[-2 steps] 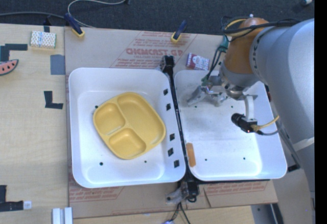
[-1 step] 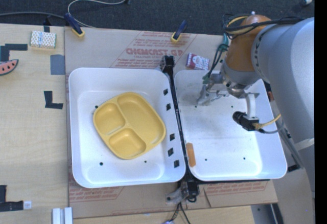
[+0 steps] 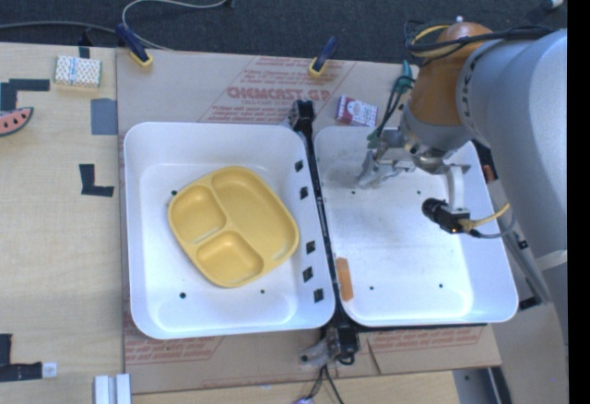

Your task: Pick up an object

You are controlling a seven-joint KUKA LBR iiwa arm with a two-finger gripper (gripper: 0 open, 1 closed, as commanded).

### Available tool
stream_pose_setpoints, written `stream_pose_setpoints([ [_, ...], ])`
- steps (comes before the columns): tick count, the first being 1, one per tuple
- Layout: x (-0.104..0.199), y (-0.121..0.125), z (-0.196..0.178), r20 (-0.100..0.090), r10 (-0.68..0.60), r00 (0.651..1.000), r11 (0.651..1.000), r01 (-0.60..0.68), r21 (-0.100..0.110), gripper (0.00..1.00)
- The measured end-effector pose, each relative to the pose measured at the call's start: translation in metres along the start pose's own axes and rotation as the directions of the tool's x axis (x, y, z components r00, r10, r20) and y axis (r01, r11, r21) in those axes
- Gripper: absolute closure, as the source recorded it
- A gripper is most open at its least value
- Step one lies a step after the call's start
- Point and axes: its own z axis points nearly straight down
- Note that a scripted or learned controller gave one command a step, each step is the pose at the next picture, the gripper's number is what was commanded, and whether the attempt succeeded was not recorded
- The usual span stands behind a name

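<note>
A yellow three-compartment plate (image 3: 232, 225) lies flat in the middle of the left bin (image 3: 147, 301). A small orange piece (image 3: 344, 279) lies in the right bin (image 3: 433, 301), against its left wall near the front. My gripper (image 3: 372, 173) hangs low over the back left part of the right bin, pointing down and to the left. It is well behind the orange piece and right of the plate. I see nothing held in it.
A black divider (image 3: 312, 208) runs between the two bins. A small red and white packet (image 3: 354, 110) lies on the cardboard behind the right bin. Clamps (image 3: 135, 44) hold the cardboard's back edge. The grey arm (image 3: 516, 116) covers the right bin's back right corner.
</note>
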Motion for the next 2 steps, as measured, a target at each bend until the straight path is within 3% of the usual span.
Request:
stream_pose_setpoints([
  [1, 0.0008, -0.0001, -0.009, -0.001, -0.001, 1.0, 1.0, 0.001, 0.001, 1.0],
  [2, 0.0008, -0.0001, -0.0089, -0.001, -0.001, 1.0, 1.0, 0.001, 0.001, 0.0],
])
